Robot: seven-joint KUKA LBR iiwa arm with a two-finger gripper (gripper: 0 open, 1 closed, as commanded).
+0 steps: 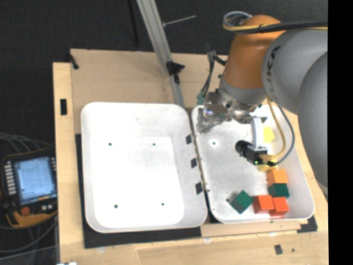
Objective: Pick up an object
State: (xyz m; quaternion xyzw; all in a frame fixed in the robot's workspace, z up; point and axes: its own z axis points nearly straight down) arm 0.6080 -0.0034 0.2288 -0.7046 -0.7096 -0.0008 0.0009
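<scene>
Plywood bench (127,76) on dark floor (66,15), pendant (33,182) screen text too tiny to read; gripper (205,117) over right bin (223,167), can't tell how open

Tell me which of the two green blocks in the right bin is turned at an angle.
The lighter green block, leftmost in the group, sits cornerwise. The darker green block lies square, just below an orange block.
</scene>
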